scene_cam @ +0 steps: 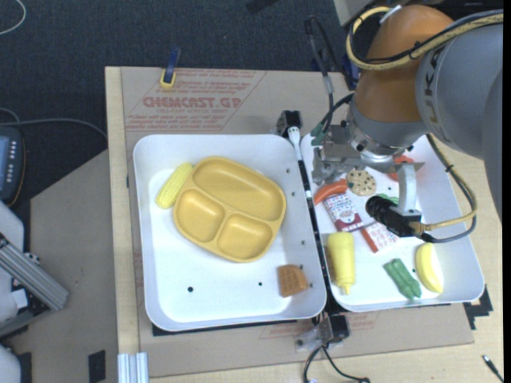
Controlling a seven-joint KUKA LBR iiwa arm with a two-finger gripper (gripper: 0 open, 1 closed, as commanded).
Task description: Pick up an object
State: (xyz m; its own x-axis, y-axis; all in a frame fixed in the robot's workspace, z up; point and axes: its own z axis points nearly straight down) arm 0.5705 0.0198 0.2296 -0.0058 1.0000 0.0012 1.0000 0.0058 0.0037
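My arm reaches in from the right and my end effector [342, 159] hangs over the upper left part of the right bin [467, 274], close to the wall it shares with the left bin [152, 238]. I cannot tell whether it is apart or together; my wrist hides that.

Just below and right of it lie a round cookie [362, 183] and an orange carrot [330, 190], with a red and white packet [341, 208] under the carrot. Further down the bin are a yellow mustard bottle [342, 259], a green pepper [402, 278] and a yellow lemon slice [429, 267], all well apart from it.

In the left bin sit a yellow divided plate [229, 207], a corn cob [173, 184] touching the plate's left edge, and a brown cracker [292, 280] near the lower right corner.
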